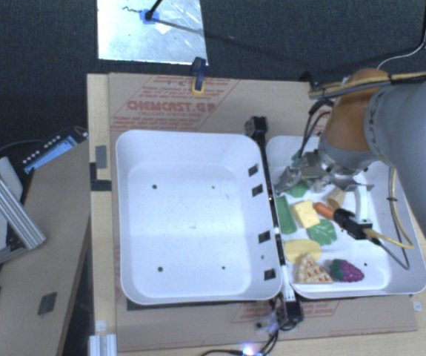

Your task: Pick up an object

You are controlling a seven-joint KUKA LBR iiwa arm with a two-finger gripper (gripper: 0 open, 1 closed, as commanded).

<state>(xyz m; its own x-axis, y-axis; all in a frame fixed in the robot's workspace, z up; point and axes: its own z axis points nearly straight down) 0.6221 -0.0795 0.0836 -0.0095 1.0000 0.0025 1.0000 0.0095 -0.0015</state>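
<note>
While the arm (390,117) leans in over the right bin (409,277), its gripper (301,175) hangs low above the toy food (318,232) heaped along the near left side, apparently lining up a grab, with nothing visibly pinched.

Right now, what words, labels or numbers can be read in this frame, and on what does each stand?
"CHEMCAST GP": large red print on the brown protective sheet under the bins, behind the left bin.
Smaller red lines around it: too blurred to read.
Red print on the sheet's front edge: too small to read.
</note>
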